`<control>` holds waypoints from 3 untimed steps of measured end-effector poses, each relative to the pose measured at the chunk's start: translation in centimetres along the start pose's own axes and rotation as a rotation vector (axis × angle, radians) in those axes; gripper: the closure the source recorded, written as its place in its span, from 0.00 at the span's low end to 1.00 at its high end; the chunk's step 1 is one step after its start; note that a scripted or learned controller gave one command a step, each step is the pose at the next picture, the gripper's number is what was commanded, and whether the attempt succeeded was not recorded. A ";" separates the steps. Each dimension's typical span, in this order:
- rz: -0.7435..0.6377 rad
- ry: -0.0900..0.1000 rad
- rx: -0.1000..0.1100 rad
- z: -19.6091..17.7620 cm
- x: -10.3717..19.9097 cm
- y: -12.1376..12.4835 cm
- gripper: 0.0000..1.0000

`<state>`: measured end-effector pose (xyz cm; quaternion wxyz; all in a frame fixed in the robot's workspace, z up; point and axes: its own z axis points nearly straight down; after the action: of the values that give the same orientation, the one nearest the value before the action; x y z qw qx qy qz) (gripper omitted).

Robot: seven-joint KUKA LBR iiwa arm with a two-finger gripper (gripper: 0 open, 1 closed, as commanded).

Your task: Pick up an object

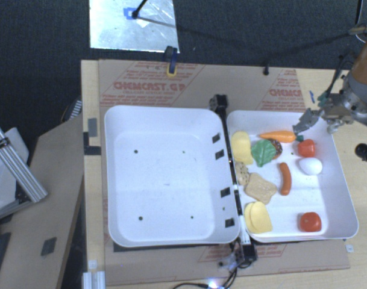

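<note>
Flanking two white bins (165,116), printed cardboard bench (153,83); tool (308,121) above, grip state unclear.

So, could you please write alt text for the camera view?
The end effector hovers over the right bin's far corner, near a carrot and tomato. Toy foods fill that bin beside the left bin.

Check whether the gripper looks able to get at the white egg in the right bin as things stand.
Probably yes. The white plastic egg lies apart from the round red tomato and the brown sausage, open from above, and the gripper hangs near that corner of the right white bin.
</note>
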<state>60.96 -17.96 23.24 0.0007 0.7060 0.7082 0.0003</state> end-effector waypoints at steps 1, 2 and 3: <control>0.002 0.002 0.009 14.0 -2.5 -0.6 0.00; -0.001 -0.002 -0.005 12.4 -2.5 -0.1 1.00; -0.005 -0.007 -0.016 14.1 6.7 -0.2 1.00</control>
<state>60.74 -11.32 9.11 0.0090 0.7042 0.7099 0.0037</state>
